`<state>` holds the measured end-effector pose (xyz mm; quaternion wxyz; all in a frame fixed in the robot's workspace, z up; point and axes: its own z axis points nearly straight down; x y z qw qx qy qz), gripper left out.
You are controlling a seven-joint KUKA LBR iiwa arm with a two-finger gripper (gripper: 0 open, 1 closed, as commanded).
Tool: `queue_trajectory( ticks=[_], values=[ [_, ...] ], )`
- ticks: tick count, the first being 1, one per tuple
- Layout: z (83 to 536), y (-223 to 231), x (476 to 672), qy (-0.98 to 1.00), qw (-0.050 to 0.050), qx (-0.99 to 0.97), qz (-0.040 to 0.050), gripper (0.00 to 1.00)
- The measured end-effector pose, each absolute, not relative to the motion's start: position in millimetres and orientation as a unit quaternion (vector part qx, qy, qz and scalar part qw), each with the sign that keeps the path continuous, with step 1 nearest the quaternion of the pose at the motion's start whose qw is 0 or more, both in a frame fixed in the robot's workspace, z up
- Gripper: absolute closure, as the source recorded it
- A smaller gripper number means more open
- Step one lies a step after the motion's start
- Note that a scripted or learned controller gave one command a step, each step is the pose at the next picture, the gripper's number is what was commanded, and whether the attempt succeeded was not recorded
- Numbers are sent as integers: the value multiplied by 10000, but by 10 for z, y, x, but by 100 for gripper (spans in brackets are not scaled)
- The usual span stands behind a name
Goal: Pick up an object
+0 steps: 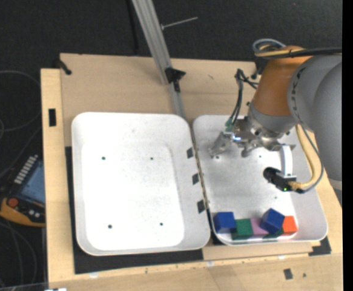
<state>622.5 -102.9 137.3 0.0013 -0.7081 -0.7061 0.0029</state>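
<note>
Our gripper, grip state unclear, hangs well above the blocks: blue block, green block. Tight clustering risks a missed grasp.

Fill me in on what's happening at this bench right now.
A grey KUKA arm reaches in from the right, its gripper over the upper part of the right bin, holding nothing. The small blocks, among them a blue block, a green block and an orange block, lie untouched along that bin's near edge.

Right bin floor open mid-way; blocks crowd near wall; arm overhangs far end.
</note>
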Motion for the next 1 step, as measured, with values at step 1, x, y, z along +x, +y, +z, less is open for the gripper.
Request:
queue_trajectory(
  ticks=[1],
  values=[
    [2565,-537,5796,-7090,-27,-7052,-30,0]
  ],
)
